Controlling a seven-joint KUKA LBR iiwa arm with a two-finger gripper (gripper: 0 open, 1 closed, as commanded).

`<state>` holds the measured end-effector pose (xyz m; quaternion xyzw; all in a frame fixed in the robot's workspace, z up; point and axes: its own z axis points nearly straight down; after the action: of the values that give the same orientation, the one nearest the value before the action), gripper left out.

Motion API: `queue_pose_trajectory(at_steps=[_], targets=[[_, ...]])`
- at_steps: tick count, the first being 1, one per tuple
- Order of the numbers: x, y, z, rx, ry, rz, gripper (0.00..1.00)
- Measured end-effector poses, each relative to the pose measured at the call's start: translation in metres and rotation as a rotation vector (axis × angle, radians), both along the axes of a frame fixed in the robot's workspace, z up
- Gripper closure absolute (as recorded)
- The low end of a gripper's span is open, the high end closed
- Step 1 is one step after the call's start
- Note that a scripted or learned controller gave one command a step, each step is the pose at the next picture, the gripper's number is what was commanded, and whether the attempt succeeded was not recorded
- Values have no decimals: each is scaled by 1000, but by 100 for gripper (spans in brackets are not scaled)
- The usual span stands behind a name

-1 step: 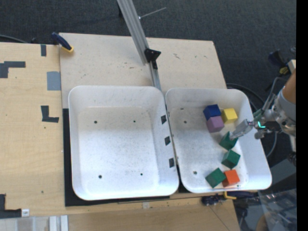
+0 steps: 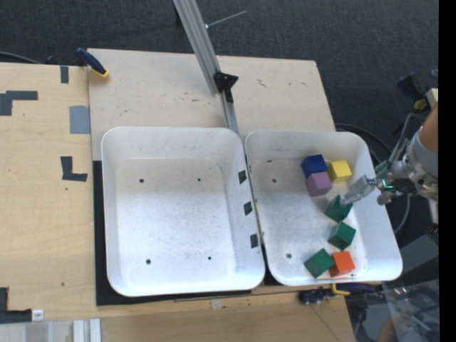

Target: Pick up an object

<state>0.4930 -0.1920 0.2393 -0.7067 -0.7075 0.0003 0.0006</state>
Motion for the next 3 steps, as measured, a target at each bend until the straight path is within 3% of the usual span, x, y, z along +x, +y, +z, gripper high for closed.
queue_pose_trajectory(at_steps=[2, 3], targets=[[2, 9, -112, 1, 5, 0, 0], [4, 9, -147, -5, -5, 0, 0]])
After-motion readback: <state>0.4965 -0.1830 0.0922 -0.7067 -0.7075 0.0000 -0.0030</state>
